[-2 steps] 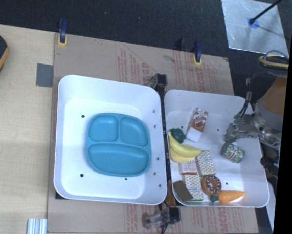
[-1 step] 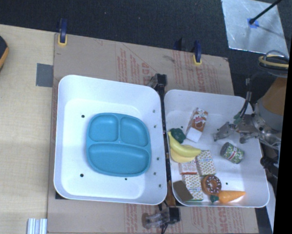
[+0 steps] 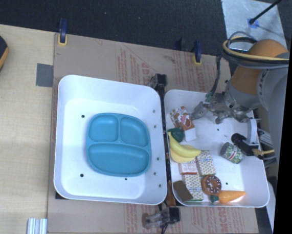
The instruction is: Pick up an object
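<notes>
— Two bins, one camera view from above. What's worth grabbing?

— I'd take the banana in the right-hand bin, lying against its left wall. Yellow, curved, probably light stiff plastic, a bit slick; best taken across its middle.

— Neighbours?

— Flat snack packets touch it below, a carrot and donut lie nearer the front edge, and a small can sits to the right.

— And the gripper?

— Over the bin's back part, apart from the banana, holding nothing. Whether its jaws stand wide or narrow, I can't tell.

— The left bin?

— It holds a blue divided plate.
</notes>
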`<action>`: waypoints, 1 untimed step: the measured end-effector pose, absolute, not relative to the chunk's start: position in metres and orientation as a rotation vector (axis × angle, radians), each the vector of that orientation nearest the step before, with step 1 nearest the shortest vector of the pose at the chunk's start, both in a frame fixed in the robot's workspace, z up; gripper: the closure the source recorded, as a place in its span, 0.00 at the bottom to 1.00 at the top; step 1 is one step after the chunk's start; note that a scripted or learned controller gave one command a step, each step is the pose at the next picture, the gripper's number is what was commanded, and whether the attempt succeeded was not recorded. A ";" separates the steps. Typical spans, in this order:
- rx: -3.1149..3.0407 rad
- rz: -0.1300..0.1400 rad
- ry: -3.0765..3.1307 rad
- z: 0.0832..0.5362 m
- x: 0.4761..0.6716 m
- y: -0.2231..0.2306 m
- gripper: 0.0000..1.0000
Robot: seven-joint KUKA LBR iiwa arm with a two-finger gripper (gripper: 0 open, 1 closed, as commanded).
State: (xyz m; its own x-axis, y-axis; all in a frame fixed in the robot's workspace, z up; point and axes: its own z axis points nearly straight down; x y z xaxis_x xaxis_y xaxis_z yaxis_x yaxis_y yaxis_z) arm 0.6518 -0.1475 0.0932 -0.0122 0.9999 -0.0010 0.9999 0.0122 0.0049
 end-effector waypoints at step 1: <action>2.215 0.001 2.214 0.186 0.658 -0.216 0.00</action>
